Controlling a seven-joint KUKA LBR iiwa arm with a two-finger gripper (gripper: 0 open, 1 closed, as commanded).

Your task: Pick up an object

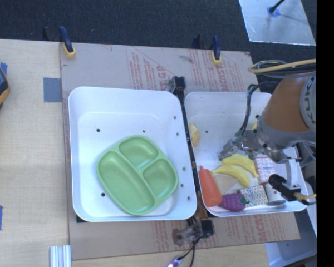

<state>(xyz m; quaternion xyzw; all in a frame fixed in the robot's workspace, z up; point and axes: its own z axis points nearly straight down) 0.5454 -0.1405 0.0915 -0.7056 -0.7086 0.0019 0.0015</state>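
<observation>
Over the right bin (211, 102), the pincer (236, 146) is hanging low at the end of the grey and orange arm (286, 113), its metal tip sitting just above the cluster of toy food. Whether it is spread or pressed together, I cannot tell; nothing is visibly sitting between its tips.

Just below and slightly to the right of the pincer, the yellow bananas (237, 168) are lying, the nearest candidate for picking. Further down and to its left, the orange carrot (209, 187) is resting against the bin's left wall, with the purple grapes (232, 202) beside it. Down and right of the pincer, a small printed carton (254, 193) is lying near the bin's lower rim. To the pincer's left, a pale yellow piece (194, 134) is sitting by the divider, and far left the green divided plate (137, 174) is lying in the other bin.

To do this well, the tips should probably be straddling the banana across its narrow width, descending straight, avoiding the crowded neighbours, since a curved smooth surface is likely to slip.
</observation>
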